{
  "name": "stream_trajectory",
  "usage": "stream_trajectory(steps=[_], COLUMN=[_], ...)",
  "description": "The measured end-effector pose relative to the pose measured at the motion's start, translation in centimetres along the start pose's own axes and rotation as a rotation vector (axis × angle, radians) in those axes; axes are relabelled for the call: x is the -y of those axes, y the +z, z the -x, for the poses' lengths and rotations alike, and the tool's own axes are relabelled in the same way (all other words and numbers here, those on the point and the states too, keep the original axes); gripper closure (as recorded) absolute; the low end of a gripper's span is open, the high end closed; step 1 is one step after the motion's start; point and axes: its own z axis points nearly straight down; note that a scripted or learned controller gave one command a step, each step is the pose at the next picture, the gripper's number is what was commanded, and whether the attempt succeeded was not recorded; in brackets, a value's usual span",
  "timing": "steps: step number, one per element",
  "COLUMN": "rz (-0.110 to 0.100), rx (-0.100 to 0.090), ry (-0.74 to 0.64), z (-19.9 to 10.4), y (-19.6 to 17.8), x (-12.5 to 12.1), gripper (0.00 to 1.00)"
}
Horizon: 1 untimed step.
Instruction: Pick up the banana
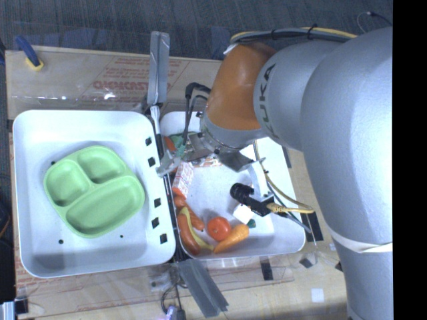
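The grey KUKA arm w/ orange band point(237, 89) comes in from 3 o'clock and covers much of the right shallow white plastic bin point(293, 242). Its tool point(175, 153) sits low over that bin's 10 o'clock part, near the divider between the two bins; whether the tool is apart or together can't be told, since the wrist and cables hide it.

The yellow peeled-looking banana point(191, 224) lies at approx. 7 o'clock in the right bin, curved along the left wall, well below the tool and not in it. Just beside it at 3 o'clock sits a small round red tomato point(218, 228), and touching that, an orange carrot point(232, 237) angled toward 2 o'clock. A reddish-brown sausage-like piece point(186, 237) lies along the banana's outer side.

Left white bin point(30, 179) holds a light green three-compartment plastic plate point(93, 189), about centre. Both bins rest on the pale wood desk point(80, 72).
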Motion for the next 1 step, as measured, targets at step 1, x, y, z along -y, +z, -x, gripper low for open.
stream_trajectory(steps=[1], rz=[-0.002], rx=[0.0], ry=[-0.086], z=[-8.08], y=[-1.06], x=[5.1], gripper=[0.0])
